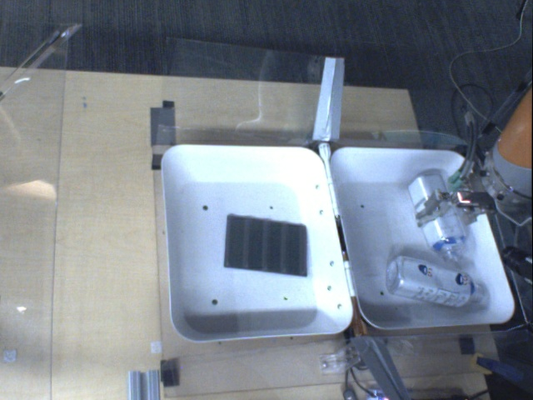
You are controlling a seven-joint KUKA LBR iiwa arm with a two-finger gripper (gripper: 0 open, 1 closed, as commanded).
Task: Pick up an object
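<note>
A clear bottle (430, 280) lies on its side in the right bin (366, 223), below and slightly left of the pincer (440, 211). Whether anything is gripped cannot be told. A dark mat (266, 245) is seen far left. The bottle is best approached squarely across its width.

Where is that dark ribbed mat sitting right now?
The dark ribbed mat lies flat in the middle of the left bin, away from the bottles in the right bin.
</note>
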